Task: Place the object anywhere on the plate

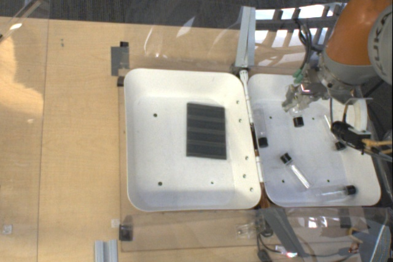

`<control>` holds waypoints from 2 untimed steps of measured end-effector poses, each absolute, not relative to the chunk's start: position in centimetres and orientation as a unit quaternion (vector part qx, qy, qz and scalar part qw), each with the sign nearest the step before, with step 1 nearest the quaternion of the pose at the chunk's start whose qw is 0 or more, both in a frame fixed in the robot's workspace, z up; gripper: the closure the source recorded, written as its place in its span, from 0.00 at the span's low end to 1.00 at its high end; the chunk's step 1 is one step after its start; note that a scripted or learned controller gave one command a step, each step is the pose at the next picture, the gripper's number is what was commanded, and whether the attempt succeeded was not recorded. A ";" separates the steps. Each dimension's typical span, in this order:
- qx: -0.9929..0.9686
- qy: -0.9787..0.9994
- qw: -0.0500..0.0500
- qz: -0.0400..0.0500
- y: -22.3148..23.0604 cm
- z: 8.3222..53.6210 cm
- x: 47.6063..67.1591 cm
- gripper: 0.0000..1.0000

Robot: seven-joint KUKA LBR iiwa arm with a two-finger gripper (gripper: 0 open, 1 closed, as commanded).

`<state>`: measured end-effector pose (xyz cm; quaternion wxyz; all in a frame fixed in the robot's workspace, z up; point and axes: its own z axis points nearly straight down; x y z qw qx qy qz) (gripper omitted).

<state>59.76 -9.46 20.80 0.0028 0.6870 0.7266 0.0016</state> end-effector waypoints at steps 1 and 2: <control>0.661 0.750 0.004 0.003 -5.3 26.0 65.6 1.00; 0.844 0.536 0.000 0.000 2.6 18.4 66.9 1.00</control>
